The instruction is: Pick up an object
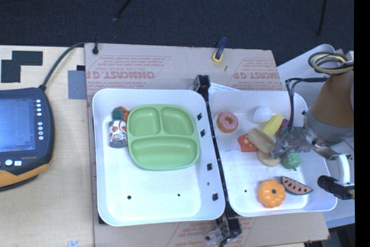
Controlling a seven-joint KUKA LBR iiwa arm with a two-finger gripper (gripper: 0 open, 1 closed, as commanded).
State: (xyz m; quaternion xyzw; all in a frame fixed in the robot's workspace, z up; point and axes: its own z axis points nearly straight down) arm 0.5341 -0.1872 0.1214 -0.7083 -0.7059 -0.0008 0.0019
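My gripper hangs low over the right bin, in its right half, with the arm's orange band above it. It sits among a cluster of toy foods: a tan bun-like piece to its left, a yellow piece above, and a green broccoli-like piece just below. A red piece lies beside the bun. Farther off are a pink donut, a white egg, an orange pumpkin and a watermelon slice.
The left bin holds a green divided plate, a small can and a red-and-green item at its left wall. A tablet controller lies left of the bins. Cables hang near the arm.
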